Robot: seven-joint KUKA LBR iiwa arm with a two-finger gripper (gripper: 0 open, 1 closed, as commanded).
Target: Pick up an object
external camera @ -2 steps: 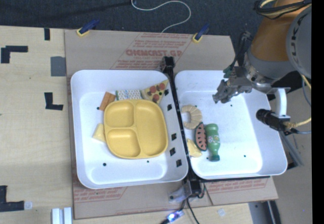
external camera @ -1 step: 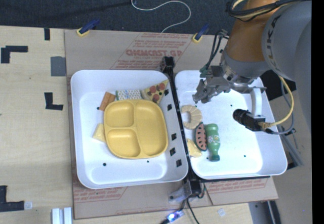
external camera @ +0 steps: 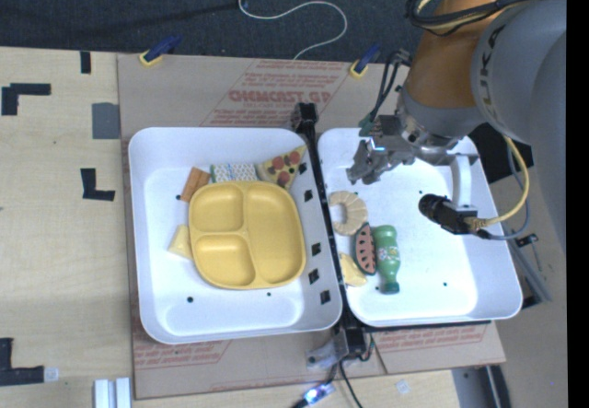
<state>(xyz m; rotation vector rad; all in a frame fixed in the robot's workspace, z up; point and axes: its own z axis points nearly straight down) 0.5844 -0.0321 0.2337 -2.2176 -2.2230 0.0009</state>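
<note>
My gripper (external camera: 365, 169) hangs over the upper left part of the right bin (external camera: 460, 296), and I see nothing in it. Just below and left of it lies a beige ring (external camera: 349, 211). Further down lie a watermelon slice (external camera: 364, 248) and a green bottle (external camera: 386, 257) side by side, with a small yellow piece (external camera: 352, 269) at their left against the bin wall.
The left bin (external camera: 230, 314) holds a yellow divided plate (external camera: 247, 233). Along the plate's top edge lie an orange piece (external camera: 194, 182), a speckled piece (external camera: 234, 172) and a pizza slice (external camera: 286, 164); a pale yellow wedge (external camera: 179, 240) pokes out at its left. A black divider (external camera: 317, 213) separates the bins.
</note>
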